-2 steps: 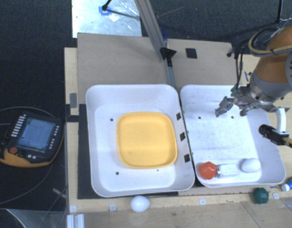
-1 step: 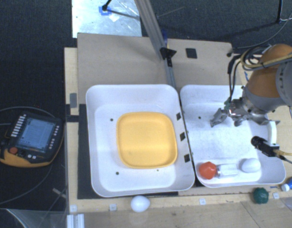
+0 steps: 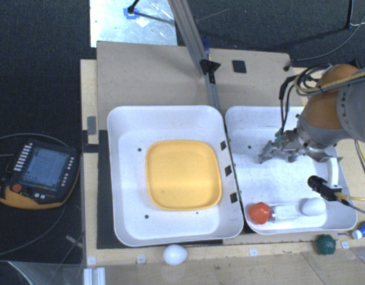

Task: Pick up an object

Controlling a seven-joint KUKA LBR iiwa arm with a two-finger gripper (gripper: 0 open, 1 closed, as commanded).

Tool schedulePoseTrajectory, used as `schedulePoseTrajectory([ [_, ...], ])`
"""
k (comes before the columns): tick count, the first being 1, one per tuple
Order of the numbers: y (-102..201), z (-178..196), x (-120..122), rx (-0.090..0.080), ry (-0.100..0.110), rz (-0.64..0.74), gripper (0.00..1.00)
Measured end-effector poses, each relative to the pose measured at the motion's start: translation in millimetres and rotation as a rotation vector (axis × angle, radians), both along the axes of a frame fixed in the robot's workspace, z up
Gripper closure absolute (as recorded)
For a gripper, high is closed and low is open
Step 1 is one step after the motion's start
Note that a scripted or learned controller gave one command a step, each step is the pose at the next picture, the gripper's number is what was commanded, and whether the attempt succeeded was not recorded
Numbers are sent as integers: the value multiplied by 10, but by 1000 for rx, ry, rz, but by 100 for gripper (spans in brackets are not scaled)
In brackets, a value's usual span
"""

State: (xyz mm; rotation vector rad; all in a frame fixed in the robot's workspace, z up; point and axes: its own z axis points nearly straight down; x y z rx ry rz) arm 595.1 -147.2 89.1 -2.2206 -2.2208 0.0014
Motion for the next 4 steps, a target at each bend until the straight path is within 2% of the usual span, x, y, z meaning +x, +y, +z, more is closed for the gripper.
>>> schedulePoseTrajectory([
  [1, -2, 119, 9, 0, -3, 0, 100],
  [3, 88, 1231, -87, -1, -6, 1, 100],
  [4, 87, 1624, -79, -1, -6, 1, 100],
])
